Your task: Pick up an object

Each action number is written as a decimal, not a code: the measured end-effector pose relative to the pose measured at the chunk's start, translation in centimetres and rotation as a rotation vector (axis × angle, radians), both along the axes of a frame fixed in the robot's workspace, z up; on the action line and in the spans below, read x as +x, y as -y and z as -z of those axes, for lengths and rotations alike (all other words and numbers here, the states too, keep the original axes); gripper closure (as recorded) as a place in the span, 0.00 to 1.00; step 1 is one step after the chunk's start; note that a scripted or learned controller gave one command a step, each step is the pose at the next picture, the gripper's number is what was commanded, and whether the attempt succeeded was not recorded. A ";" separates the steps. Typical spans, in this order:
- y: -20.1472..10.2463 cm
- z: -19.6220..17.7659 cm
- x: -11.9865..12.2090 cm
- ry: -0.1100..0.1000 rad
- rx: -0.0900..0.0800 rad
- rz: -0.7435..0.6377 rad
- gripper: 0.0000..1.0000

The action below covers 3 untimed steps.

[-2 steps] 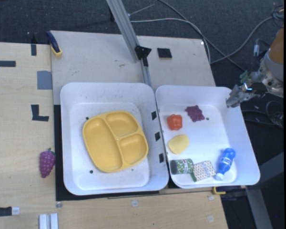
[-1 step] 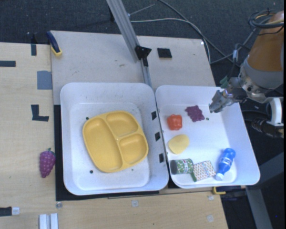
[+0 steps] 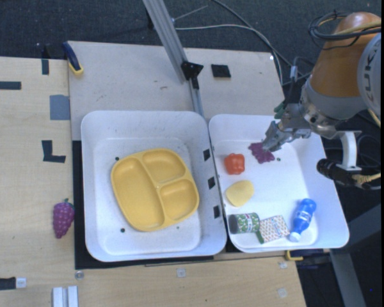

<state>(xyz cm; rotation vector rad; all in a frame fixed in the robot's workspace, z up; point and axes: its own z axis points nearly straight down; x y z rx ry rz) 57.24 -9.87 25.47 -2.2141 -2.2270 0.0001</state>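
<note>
**Gripper down at the purple piece, right bin**

Camera view, from above at a slant. My gripper point(image 3: 273, 142) is low in the right bin point(image 3: 320, 171), toward its 12 o'clock end, tip meeting the small purple object point(image 3: 262, 152). It looks like a toy grape cluster, though it is small and half covered, so I hedge on that. Whether my fingers are spread or closed I cannot tell; the wrist housing hides them from this angle. I cannot say I have anything in hand.

Rest of the right bin, read from the purple piece: a red-orange toy pepper point(image 3: 235, 164) at about 8 o'clock, just beside it; a pale yellow lump point(image 3: 239, 193) further on toward 7 o'clock; a green can point(image 3: 244, 222) and a patterned packet point(image 3: 273, 228) at the bin's 6 o'clock end; a blue bottle point(image 3: 301, 218) at about 5 o'clock.

Left bin point(image 3: 96, 133): a yellow divided tray point(image 3: 155, 188) lying flat. Out on the bench at 9 o'clock, a second purple grape cluster point(image 3: 63, 218).

Handling judgement: the purple piece is likely light, knobbly, a bit soft. Bumps give purchase; best to close across its widest part, not a stray lobe, or it may roll free.

Writing: the can and packet carry print, too small to read. No brand legible.
</note>
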 end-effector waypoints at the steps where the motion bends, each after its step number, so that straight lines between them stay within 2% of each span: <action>1: -5.3 1.6 -0.7 -0.002 0.000 0.000 1.00; 2: -10.3 1.0 -1.5 -0.001 0.001 -0.002 1.00; 3: -16.0 2.4 -3.0 -0.003 0.000 -0.001 1.00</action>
